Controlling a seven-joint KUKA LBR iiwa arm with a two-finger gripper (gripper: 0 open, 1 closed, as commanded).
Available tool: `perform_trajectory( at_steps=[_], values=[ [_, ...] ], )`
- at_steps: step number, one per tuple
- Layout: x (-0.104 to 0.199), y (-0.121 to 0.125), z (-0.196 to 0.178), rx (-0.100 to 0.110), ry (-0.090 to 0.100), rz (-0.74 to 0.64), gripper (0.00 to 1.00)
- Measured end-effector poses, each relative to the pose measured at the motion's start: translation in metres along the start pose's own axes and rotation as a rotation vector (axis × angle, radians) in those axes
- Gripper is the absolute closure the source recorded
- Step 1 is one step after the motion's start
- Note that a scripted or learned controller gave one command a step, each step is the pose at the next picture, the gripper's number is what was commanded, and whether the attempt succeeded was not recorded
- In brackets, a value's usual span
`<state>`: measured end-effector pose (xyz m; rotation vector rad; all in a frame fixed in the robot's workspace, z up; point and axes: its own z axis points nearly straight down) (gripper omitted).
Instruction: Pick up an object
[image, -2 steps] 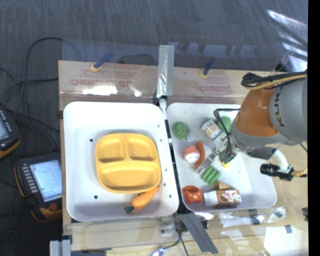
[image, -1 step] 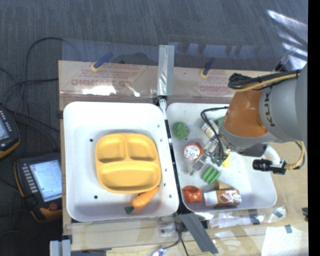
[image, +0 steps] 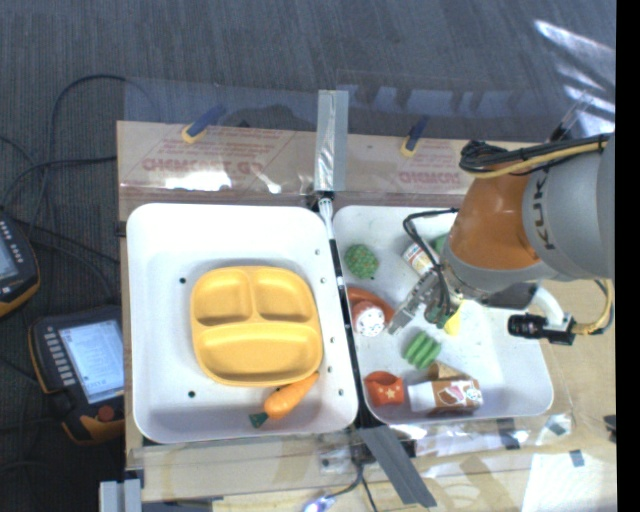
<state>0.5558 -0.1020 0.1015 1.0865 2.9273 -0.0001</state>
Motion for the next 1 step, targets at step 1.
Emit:
perform_trajectory(
  at_steps=[1],
  values=[
    [0.0001, -0.0001, 0.0001, 0.000, 0.000, 0.000, 0.00]
  ],
)
